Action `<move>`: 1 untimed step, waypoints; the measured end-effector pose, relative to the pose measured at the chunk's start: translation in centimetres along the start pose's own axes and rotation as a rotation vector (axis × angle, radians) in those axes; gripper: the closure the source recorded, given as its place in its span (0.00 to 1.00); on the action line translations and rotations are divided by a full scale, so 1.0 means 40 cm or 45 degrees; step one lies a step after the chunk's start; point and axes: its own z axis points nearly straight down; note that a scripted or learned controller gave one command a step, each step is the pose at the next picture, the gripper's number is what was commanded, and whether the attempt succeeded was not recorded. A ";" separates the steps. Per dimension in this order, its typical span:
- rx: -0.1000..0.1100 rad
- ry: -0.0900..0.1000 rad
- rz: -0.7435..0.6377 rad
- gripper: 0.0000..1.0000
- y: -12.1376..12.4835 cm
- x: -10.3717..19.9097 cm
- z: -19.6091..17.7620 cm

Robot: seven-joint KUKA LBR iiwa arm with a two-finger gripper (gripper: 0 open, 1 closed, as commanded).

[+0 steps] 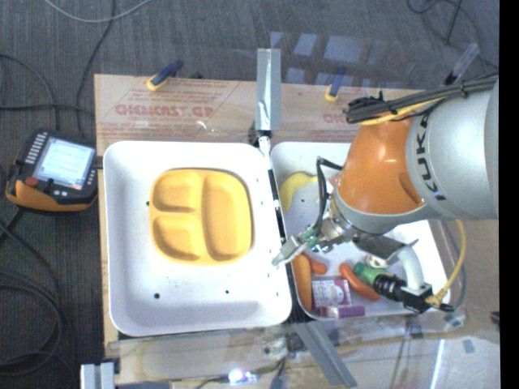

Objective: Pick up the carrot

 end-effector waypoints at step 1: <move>-0.020 0.013 -0.052 0.00 -0.028 -0.084 0.031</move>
